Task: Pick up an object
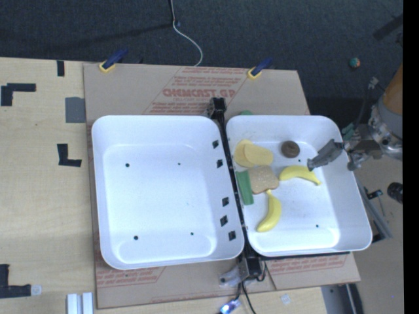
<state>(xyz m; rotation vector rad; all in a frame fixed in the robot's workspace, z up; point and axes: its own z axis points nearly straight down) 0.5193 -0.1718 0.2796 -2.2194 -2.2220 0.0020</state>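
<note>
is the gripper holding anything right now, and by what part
Nothing is held. The gripper hovers at the right bin's right side, just beside a banana, with nothing between its fingers.

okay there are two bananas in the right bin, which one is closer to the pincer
The upper banana, lying crosswise just below the brown round piece; its tip sits beside the pincer. The other banana lies lower, toward the bin's middle.

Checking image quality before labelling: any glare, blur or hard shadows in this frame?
Camera view: even, soft light, no hard shadows; the white bins look bright but not blown out; the bananas and brown disc read fairly sharp; the gripper at the right edge is soft and dim, finger detail unreadable; overall resolution is low.
</note>
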